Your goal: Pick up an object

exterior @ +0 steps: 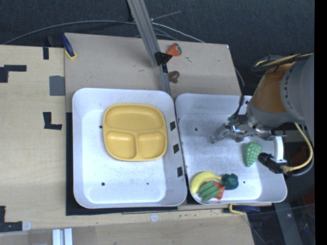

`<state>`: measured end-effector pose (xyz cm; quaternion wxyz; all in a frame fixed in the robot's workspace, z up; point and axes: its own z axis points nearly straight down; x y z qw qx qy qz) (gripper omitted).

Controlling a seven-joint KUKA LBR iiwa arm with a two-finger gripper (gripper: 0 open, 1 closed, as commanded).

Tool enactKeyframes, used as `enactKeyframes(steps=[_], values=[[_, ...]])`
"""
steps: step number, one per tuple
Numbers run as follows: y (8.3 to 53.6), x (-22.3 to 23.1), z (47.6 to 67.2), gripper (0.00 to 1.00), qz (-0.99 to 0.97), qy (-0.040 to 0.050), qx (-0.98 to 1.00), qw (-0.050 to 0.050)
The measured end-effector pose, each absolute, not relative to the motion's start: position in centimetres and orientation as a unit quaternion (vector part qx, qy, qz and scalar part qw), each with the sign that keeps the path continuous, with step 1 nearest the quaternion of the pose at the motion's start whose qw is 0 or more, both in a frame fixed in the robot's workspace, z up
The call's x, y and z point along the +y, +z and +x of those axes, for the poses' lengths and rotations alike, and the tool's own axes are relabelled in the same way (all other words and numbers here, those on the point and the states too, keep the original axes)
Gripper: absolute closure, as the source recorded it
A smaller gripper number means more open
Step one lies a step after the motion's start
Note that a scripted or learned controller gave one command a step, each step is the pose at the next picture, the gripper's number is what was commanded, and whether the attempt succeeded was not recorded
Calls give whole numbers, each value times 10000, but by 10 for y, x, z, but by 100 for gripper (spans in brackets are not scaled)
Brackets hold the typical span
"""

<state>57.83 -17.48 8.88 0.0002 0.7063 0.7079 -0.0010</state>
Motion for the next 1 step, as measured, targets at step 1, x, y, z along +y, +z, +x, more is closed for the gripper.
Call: enactKeyframes(steps=[1], values=[[99,-174,578,100,7059,-10,7083,-3]])
